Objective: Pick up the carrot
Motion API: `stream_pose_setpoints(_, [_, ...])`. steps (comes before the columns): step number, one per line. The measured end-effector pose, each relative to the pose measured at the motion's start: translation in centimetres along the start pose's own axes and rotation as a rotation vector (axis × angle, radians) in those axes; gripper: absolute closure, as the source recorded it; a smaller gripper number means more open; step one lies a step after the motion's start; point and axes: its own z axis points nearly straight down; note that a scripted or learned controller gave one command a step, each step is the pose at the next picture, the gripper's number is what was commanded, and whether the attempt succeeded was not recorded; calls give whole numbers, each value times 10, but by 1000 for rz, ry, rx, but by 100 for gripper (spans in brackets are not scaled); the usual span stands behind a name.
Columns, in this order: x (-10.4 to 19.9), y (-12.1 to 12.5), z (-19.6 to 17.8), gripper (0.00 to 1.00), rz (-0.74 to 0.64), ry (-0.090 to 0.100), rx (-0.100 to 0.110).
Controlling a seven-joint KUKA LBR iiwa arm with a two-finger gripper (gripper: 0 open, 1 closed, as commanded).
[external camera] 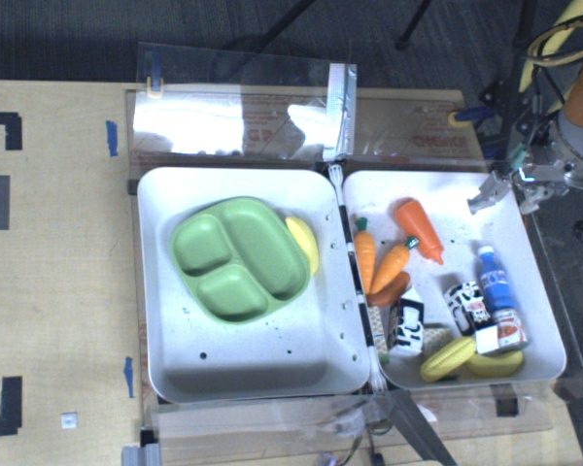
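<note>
Perched at the right bin's upper right corner, about two o'clock from that bin's centre, the grey metal two-finger pincer [505,188] hangs over the rim; whether it is spread or pressed together cannot be told from this slanted overhead camera view, and nothing is seen pinched in it.

Two orange toy carrots with green tops lie in the shallow white right-hand bin [536,260], against its left wall, at nine o'clock from the bin's centre. One smooth plastic carrot [366,257] runs almost straight up and down, green top toward twelve o'clock, tip toward six. A second, slanted carrot [393,264] touches it, green top toward one o'clock, tip toward seven.

Each looks light, stiff and rather slippery. A hold across the thick middle, squeezing at right angles to the long axis, seems safest.

An orange bottle [419,228] lies just beside them at one o'clock.
</note>
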Motion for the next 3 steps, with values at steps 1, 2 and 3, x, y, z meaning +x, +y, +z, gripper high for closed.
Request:
stream_pose_setpoints(1, [73,42,76,0,-42,-3,-15])
stream_pose_setpoints(2, [103,16,110,0,-220,-1,-4])
stream_pose_setpoints(3, [116,-36,110,0,-215,-2,-7])
